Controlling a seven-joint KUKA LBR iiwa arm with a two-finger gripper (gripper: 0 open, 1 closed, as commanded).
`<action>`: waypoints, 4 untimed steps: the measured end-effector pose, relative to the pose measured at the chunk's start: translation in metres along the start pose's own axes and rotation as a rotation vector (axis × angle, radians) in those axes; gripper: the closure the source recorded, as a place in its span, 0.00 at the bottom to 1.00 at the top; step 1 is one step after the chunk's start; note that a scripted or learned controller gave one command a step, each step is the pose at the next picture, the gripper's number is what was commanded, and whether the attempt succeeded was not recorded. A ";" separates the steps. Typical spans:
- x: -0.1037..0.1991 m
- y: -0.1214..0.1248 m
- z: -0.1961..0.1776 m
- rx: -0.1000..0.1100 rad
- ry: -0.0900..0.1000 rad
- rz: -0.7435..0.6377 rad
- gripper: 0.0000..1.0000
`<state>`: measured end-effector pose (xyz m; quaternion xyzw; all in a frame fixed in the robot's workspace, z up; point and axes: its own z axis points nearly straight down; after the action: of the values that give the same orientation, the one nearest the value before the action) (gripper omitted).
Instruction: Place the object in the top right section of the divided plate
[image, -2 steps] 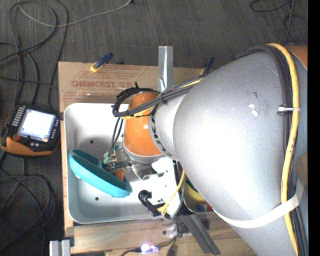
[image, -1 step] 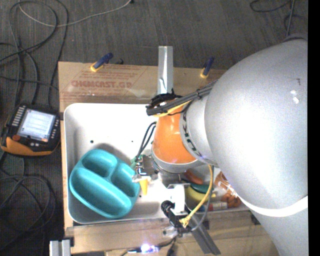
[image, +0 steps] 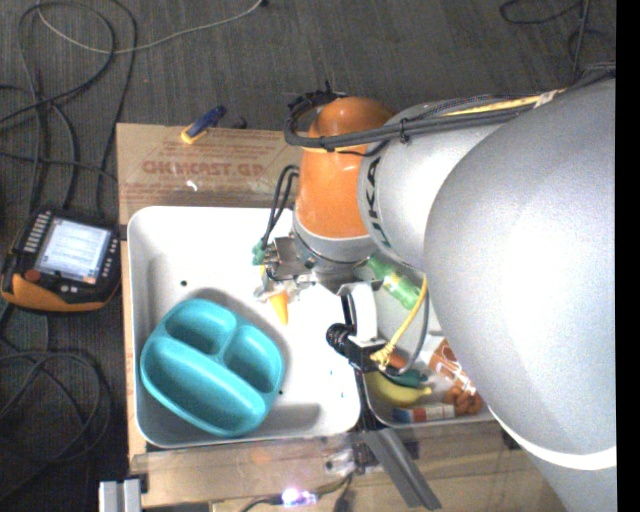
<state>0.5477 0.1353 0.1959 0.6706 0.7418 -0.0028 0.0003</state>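
Note:
A teal divided plate (image: 210, 365) lies tilted in the front left of the left white bin (image: 160, 240). It has one long section and two smaller ones. My gripper (image: 281, 288) hangs just above and to the right of the plate's upper right edge. A small orange, cone-shaped object (image: 279, 307) sticks out downward from between its fingers, its tip close to the plate's rim. The grey arm with the orange band (image: 335, 190) hides the bin's right part.
The right bin (image: 430, 415) holds a yellow banana (image: 392, 390), a green item (image: 400, 290) and several small toys, mostly under the arm. A teach pendant (image: 62, 258) lies left of the bench. A blue and yellow tool (image: 203, 122) rests on the cardboard behind the bins.

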 end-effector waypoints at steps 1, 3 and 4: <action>0.040 -0.020 -0.018 0.000 0.000 -0.132 1.00; 0.008 -0.054 0.023 0.002 0.003 -0.163 0.00; 0.005 -0.025 0.076 -0.006 0.003 -0.013 0.00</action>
<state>0.5224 0.1373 0.1203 0.6656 0.7463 0.0004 0.0012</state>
